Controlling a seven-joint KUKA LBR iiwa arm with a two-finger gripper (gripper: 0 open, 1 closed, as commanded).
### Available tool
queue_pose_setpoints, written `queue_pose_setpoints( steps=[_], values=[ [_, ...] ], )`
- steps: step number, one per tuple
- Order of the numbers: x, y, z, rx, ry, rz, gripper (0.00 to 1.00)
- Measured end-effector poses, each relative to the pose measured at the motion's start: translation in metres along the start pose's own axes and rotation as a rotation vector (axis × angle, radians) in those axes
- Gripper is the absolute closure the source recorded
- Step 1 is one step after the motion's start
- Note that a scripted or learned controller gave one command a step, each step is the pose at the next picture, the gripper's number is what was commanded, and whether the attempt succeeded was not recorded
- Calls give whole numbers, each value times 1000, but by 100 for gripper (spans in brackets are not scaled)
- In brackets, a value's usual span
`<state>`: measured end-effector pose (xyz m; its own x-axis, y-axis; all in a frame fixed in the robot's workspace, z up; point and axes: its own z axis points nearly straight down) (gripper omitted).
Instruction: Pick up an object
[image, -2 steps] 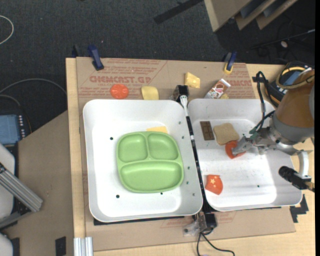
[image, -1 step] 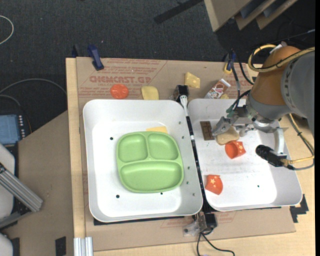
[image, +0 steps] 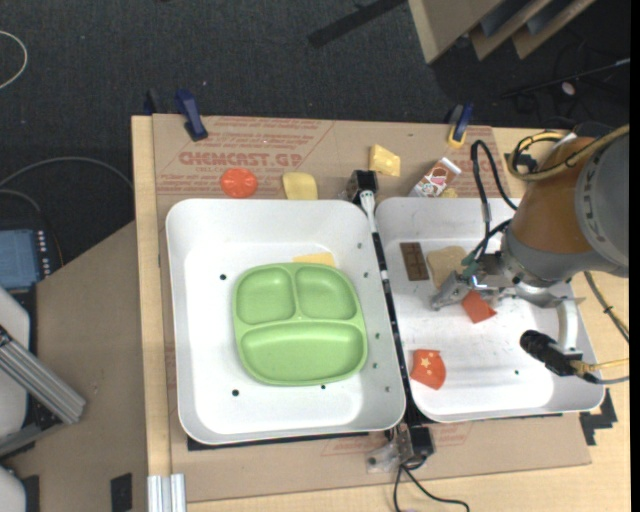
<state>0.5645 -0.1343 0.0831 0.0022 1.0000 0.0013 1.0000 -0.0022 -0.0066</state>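
My gripper (image: 462, 290) is low in the right bin (image: 500, 395), reaching in from the right under the grey and orange arm. An orange-red block (image: 482, 310) lies right at the gripper's lower side; I cannot tell whether it is gripped. Just left of the gripper lie a brown rectangular block (image: 410, 260) and a tan piece (image: 443, 262). A red strawberry-like piece (image: 429, 368) sits nearer the bin's front, apart from the gripper.
The left bin (image: 200, 300) holds a green divided plate (image: 298, 323) with a pale yellow piece (image: 315, 259) at its far edge. Behind the bins lie an orange round piece (image: 238, 182), two yellow pieces (image: 299, 186) (image: 384, 159) and a small carton (image: 434, 181).
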Motion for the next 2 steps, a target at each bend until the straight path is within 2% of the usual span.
queue_pose_setpoints(
  steps=[1,2],
  values=[
    [0,3,-12,-9,-2,-1,100],
    [84,2,-108,-18,1,-12,100]
  ],
)
